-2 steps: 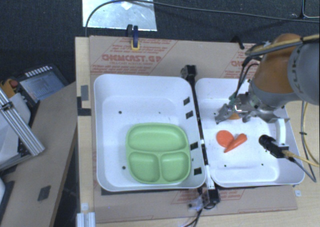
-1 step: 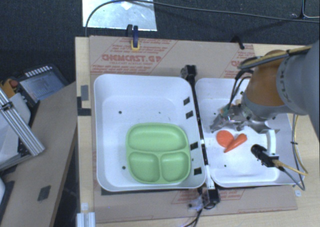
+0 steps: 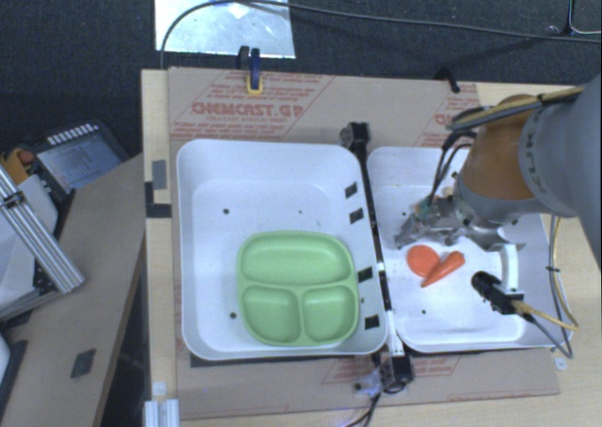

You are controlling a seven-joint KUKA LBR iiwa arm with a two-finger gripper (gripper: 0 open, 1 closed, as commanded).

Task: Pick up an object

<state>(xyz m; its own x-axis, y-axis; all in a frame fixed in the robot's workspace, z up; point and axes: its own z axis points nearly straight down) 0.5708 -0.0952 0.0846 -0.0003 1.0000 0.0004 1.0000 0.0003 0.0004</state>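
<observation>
Orange carrot point(image 3: 444, 268) lies beside a red-orange piece point(image 3: 422, 257) in the right bin point(image 3: 470, 331), just below the gripper point(image 3: 420, 225). Green divided plate point(image 3: 297, 286) fills the left bin point(image 3: 207, 190). Behind, the cardboard point(image 3: 282, 101) reads "CHEMCAST".

Orange carrot-shaped plastic toy point(image 3: 443, 268) lying flat and slantwise on the floor of the right bin, just below my wrist, touching a flat rounded red-orange plastic piece point(image 3: 422, 259) on its left, a green three-compartment plastic tray point(image 3: 297, 286) resting level in the left bin's near half

Even overhead light, soft shadows, slightly grainy, foil sheet point(image 3: 226, 0) glaring.
</observation>
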